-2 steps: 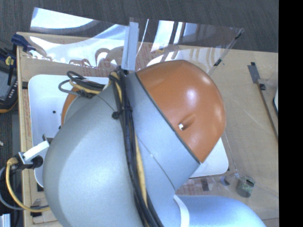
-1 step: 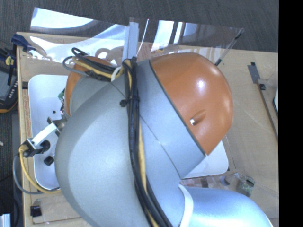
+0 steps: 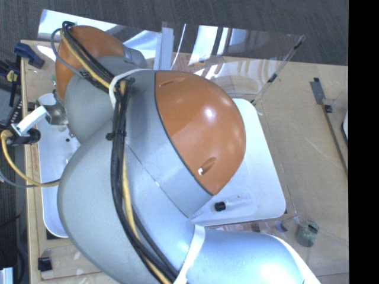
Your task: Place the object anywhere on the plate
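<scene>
A white bin (image 3: 269, 176) sits on a pale wooden bench (image 3: 308, 129), with a clear plastic screen (image 3: 249, 52) standing upright behind it, a small grey metal piece (image 3: 307, 232) lying on the wood near the bin's front corner, and dark carpet (image 3: 177, 2) beyond.

We see the arm (image 3: 148, 176) so close to the camera that it covers most of both white bins (image 3: 269, 182), leaving bare only the right bin's far side and a strip of the left one. Its lower body runs off the bottom edge. Whatever lies in the bins beneath it is hidden from us.
</scene>
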`<state>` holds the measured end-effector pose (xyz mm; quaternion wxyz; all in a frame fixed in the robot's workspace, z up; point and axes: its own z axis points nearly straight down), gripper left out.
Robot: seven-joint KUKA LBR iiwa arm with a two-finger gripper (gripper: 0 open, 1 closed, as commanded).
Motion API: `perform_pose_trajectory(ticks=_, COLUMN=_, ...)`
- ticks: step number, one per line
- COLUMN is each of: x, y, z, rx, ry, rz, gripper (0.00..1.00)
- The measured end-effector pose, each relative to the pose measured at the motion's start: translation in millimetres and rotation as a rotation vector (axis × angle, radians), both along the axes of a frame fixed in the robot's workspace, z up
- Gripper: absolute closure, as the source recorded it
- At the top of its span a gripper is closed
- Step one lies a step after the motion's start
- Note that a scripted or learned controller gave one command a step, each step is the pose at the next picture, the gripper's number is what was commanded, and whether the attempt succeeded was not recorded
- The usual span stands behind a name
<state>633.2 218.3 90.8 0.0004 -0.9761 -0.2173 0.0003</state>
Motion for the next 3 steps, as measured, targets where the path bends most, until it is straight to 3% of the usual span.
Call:
perform_pose_trajectory(ticks=1, x=-12, y=0, z=84, rx=0.001, ry=-0.002, rz=0.047, gripper=0.0)
perform_pose_trajectory(ticks=2, x=7, y=-65, z=119, rx=0.002, ry=0.004, rz=0.103, gripper=0.0)
perform_pose_trajectory(ticks=3, x=-3, y=0, z=71, rx=0.001, ry=0.002, rz=-0.043, gripper=0.0)
